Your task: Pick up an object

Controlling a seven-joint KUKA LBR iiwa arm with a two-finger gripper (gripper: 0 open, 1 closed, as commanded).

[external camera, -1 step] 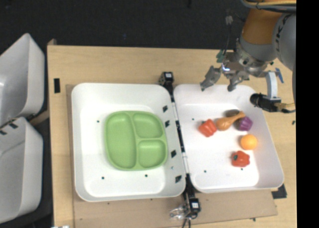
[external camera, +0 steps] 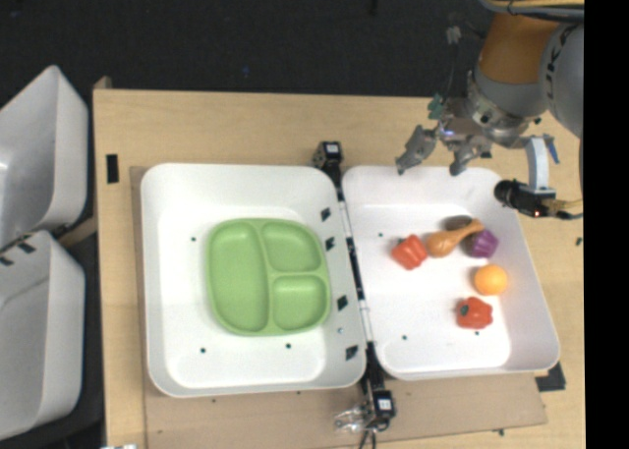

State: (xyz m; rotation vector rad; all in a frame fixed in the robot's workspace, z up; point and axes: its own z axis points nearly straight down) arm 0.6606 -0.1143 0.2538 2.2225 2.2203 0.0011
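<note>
My gripper (external camera: 433, 156) hangs above the far edge of the right bin (external camera: 432, 339), open, with nothing between its fingers (external camera: 412, 153). In that bin lie a red pepper (external camera: 410, 252), a tan squash-like piece (external camera: 450, 237), a purple piece (external camera: 481, 244), an orange ball (external camera: 490, 280) and a second red pepper (external camera: 474, 313). All of them rest well nearer the camera than the gripper, toward the bin's right half.
The left bin (external camera: 177, 339) holds a green divided plate (external camera: 267, 275). Small black clamps sit at the seam between the bins, at the far end (external camera: 327, 153) and the near end (external camera: 379, 402). The right bin's left half is bare white floor.
</note>
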